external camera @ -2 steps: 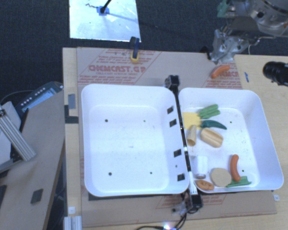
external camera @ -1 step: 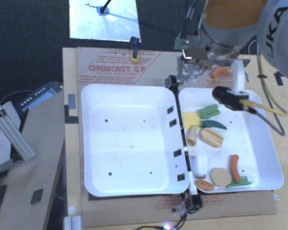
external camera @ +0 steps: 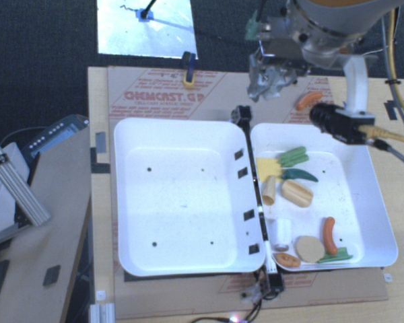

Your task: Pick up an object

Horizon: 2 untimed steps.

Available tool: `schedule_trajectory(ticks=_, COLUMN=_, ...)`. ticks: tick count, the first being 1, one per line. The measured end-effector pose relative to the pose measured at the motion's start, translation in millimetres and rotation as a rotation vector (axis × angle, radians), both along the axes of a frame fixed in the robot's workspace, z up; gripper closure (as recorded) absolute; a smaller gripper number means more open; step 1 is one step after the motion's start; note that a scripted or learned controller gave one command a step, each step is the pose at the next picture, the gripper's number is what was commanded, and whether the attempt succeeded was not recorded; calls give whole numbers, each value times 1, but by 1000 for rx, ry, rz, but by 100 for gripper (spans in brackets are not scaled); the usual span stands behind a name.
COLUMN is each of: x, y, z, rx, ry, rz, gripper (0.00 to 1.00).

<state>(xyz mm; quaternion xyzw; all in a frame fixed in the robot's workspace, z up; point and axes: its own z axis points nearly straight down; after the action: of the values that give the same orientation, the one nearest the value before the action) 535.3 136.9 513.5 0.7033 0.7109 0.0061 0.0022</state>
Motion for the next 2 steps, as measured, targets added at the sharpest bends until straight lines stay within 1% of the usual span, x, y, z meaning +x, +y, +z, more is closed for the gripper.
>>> schedule_trajectory(ticks=1, x=2, y=61, z=-85, rx=-5, ry=15, rz=-2, gripper=100)
schedule_trajectory(ticks=2, x=-51, y=86, z=29, rx=3, ry=0, rz=0, gripper=100)
